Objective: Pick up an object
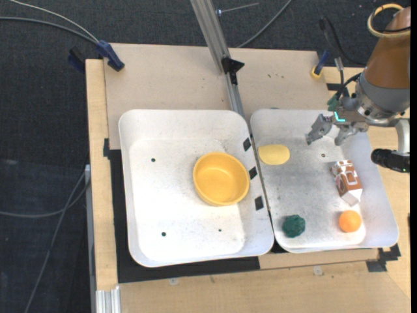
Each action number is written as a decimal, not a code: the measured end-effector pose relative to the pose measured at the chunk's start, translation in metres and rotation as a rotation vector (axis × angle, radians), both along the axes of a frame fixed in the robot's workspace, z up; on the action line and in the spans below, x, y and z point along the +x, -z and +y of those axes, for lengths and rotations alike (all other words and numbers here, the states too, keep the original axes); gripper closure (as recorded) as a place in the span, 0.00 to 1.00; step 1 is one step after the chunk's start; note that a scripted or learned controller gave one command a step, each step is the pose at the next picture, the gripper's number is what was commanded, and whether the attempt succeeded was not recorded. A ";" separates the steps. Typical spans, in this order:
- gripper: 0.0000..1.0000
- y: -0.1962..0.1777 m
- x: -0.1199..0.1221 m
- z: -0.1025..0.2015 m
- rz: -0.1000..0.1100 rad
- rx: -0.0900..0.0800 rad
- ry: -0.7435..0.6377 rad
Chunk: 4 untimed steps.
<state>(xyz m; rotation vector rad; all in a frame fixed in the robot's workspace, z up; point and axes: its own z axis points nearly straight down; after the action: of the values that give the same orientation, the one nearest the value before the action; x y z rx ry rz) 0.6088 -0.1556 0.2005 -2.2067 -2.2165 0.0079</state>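
The right bin (306,194) holds a pale yellow flat oval object (273,154) near its left wall, a small brown and white carton (346,180) at its right, an orange ball (350,222) at the front right and a dark green lump (293,225) at the front. My gripper (331,132) hangs over the back of the right bin, above and to the right of the yellow oval. Its two fingers (317,130) stand spread apart with nothing between them.
The left bin (156,194) bears a yellow bowl (221,178) near its right side. A metal pole (212,25) slants up from between the bins. Blue clamps (111,56) sit at the bench's back corners, and cables run across the dark floor.
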 end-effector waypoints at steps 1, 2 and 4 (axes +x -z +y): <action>0.00 -0.001 0.000 0.000 -0.002 0.000 0.000; 0.00 0.044 -0.001 0.000 0.005 -0.001 0.002; 0.00 0.106 0.006 0.008 0.001 -0.001 0.000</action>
<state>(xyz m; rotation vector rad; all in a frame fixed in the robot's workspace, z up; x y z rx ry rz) 0.6144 -0.1479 0.0945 -2.2073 -2.2165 0.0103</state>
